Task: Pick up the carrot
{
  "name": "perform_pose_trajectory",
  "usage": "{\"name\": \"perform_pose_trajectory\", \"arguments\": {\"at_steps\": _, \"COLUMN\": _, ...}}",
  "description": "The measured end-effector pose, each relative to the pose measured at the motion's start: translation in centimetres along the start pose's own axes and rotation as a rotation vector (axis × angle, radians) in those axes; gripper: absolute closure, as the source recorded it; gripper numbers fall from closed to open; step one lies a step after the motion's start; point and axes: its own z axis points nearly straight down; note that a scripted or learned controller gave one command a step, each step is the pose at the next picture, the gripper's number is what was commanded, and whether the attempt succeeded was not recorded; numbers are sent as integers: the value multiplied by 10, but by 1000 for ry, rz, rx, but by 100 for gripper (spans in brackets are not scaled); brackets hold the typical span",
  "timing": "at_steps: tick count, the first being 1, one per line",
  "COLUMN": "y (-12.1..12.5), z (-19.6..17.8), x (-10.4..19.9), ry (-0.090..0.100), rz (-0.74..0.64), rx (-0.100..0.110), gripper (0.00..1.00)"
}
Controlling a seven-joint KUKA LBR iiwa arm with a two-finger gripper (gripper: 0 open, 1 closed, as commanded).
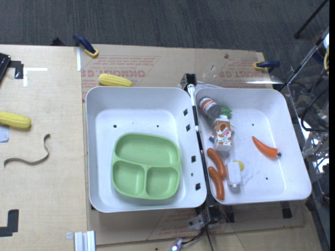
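Nearest, along the left wall of the right bin (294, 156): two red sausages (216, 174) lying end to end, with a small white bottle (234, 178) just beside them. Across the divide, in the left bin (92, 140), sits a green divided plate (119, 143), flat on the floor.

Farther back, toward the right side of the right bin, lies the carrot (265, 147) — orange, tapered, slanted, thin tip up-left and a bit of green at the lower-right end. Rests flat on bare white floor, well apart from the sausages and from the small carton (223, 133) standing near the left wall.

Looks like a toy carrot: probably light, stiff and smooth, so likely to skid or roll out of a pinch taken near the narrow tip. Best taken across the thicker middle, jaws set square to its long axis, from straight above. Nothing crowds it, so room for a clean descent. Not yet lifted.

Beyond the carton, a small jar (210, 107) on its side, touching something green (225, 110). Farthest, outside the bins: an ear of corn (115, 80) on the cardboard, and two blue clamps (86, 45) at the back edge.
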Motion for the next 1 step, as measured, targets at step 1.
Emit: {"name": "perform_pose_trajectory", "arguments": {"at_steps": 1, "y": -40, "z": 6, "x": -32, "ry": -1, "rz": -76, "rx": 2, "gripper": 100}}
